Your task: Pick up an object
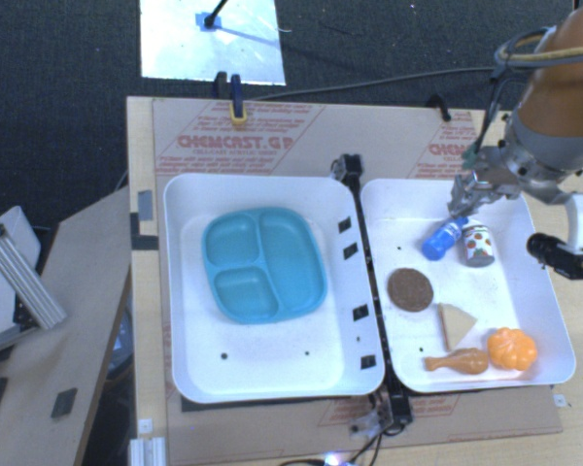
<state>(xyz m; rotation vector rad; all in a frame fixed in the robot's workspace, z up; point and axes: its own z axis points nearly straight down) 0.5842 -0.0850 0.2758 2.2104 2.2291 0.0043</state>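
Observation:
My gripper hangs over the back of the right bin, just above the upper end of a blue bottle that lies tilted on the bin floor. A small can with a red and white label stands right beside the bottle. Nearer the front lie a brown round cookie, a tan wedge of bread, an orange pumpkin-like toy and a tan chicken drumstick. Nothing is seen between the fingers.
The left bin holds a turquoise divided plate. A black clip strip runs along the seam between the bins. A cable crosses behind the bench, and a metal rail stands at the far left.

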